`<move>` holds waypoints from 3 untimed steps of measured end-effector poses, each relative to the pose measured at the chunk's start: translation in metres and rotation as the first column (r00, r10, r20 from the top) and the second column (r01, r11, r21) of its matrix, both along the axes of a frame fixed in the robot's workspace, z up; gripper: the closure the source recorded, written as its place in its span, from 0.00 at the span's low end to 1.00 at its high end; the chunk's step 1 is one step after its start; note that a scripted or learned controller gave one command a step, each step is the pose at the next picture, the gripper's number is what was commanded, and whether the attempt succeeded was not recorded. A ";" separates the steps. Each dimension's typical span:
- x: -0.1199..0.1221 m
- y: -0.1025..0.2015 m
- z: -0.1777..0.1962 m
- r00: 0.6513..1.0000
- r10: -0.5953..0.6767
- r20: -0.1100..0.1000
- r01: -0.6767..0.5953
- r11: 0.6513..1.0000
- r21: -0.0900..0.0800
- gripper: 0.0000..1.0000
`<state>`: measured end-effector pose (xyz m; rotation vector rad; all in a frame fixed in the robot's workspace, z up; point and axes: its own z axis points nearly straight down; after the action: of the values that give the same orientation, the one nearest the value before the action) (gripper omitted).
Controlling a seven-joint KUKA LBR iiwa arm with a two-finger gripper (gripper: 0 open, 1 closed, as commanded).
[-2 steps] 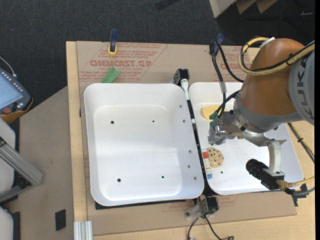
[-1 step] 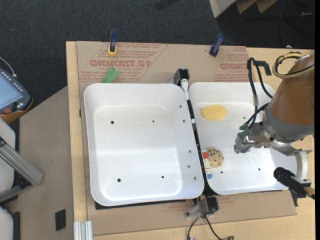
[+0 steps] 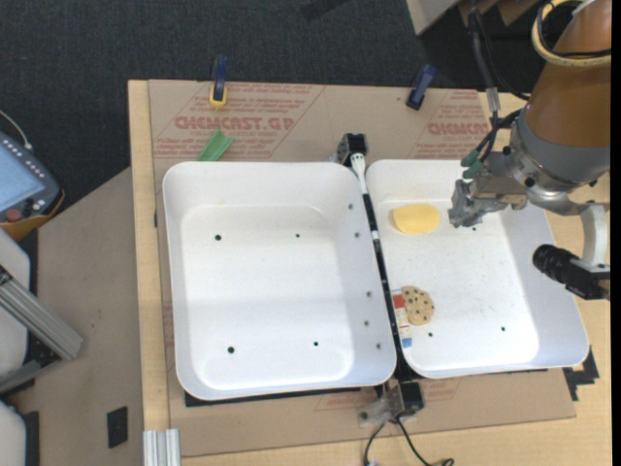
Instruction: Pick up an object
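- Now, starting at the left: the shallow white plastic left bin [image 3: 194,289] is sitting on a sheet of brown printed cardboard [image 3: 291,110], showing just four small dark dots on its floor.
- Up behind it, a yellow-and-blue clamp [image 3: 219,83] is pinning the cardboard's far edge, and a green strip [image 3: 215,146] is lying flat just beside the bin's rim.
- Moving across the black seam, the matching white right bin [image 3: 505,299] is holding two candidates.
- Near its left wall, low down, a small round tan cookie-like disc with dark spots [image 3: 418,305] is lying flat, with a small red-white-and-blue printed item [image 3: 401,320] touching it on the left.
- Further up, a pale yellow rounded disc [image 3: 415,219] is resting flat; it looks light and perhaps soft, so it is probably asking for a gentle pinch across its width from above.
- Just beside it to the right, the grey two-finger gripper [image 3: 468,214] is hovering low over the bin floor, holding nothing I can see; whether it is spread or closed I cannot tell.
- The smooth bin floor looks slippery, so a flat disc could skate away.
- Room looks good: open floor all round the yellow disc, walls well apart from it.
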<state>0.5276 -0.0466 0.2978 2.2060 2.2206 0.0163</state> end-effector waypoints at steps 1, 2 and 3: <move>-0.046 0.048 0.010 1.000 -0.001 -0.018 0.001 1.000 0.004 1.00; -0.049 0.079 -0.005 1.000 -0.003 -0.020 0.003 1.000 0.002 1.00; -0.049 0.114 -0.014 1.000 -0.003 -0.020 0.003 1.000 0.002 1.00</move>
<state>0.4788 0.0670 0.2840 2.2200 2.2285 -0.0036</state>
